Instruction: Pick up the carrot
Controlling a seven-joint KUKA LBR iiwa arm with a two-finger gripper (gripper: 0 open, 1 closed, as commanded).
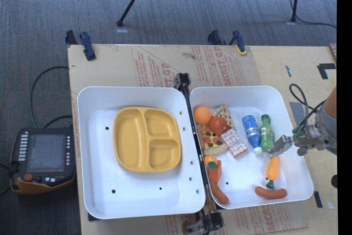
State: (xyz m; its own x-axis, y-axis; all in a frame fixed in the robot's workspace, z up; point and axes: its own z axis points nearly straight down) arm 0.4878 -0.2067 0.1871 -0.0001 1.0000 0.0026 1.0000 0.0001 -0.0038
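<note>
Now the hand (287, 145) hangs at the right bin's (278, 93) far edge.
Its fingers look parted and grip nothing; the carrot (272, 168) lies just below it, beside a green bottle (266, 132) and sausage (270, 192).

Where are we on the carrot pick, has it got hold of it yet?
Done: the gripper has reached the right bin, just above the carrot. In hand: nothing; the carrot lies on the bin floor beside a sausage, apparently untouched. Left: descend, grasp and lift.
</note>
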